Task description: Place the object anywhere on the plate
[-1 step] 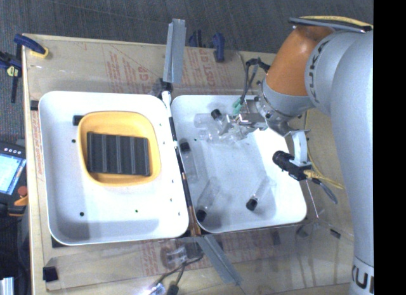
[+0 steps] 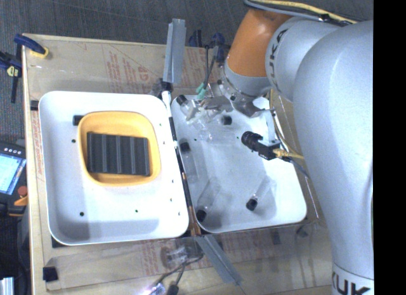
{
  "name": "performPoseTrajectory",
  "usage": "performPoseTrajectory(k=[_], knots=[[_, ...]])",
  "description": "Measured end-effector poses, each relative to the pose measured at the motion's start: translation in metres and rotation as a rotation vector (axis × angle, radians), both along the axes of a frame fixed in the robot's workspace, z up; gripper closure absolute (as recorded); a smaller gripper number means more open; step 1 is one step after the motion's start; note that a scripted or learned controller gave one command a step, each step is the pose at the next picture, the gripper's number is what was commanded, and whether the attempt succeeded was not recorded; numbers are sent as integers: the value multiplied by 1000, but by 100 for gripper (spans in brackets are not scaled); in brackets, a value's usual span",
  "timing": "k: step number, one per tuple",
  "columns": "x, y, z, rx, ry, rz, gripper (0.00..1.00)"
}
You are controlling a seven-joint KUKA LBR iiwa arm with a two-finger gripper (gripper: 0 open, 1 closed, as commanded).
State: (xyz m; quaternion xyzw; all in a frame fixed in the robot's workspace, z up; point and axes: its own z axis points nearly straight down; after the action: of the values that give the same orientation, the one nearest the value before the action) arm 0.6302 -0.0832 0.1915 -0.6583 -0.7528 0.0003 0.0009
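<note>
My gripper (image 2: 202, 108) reaches low into the far corner of the right bin (image 2: 288, 214); whether it is wide, narrow or holding anything I cannot tell. No clear object is visible between its tips. The yellow plate (image 2: 117, 122) waits in the left bin (image 2: 57, 160). I judge the pick unfinished; next comes a secure lift and carry leftward.

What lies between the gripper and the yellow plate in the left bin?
In the camera view, between the gripper and the yellow plate lie the two bins' adjoining rims and a strip of bare white floor of the left bin.
</note>
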Motion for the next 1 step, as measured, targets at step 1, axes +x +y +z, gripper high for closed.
performPoseTrajectory(k=[1], knots=[[27, 85, 0, 0, -1, 171, 100]])
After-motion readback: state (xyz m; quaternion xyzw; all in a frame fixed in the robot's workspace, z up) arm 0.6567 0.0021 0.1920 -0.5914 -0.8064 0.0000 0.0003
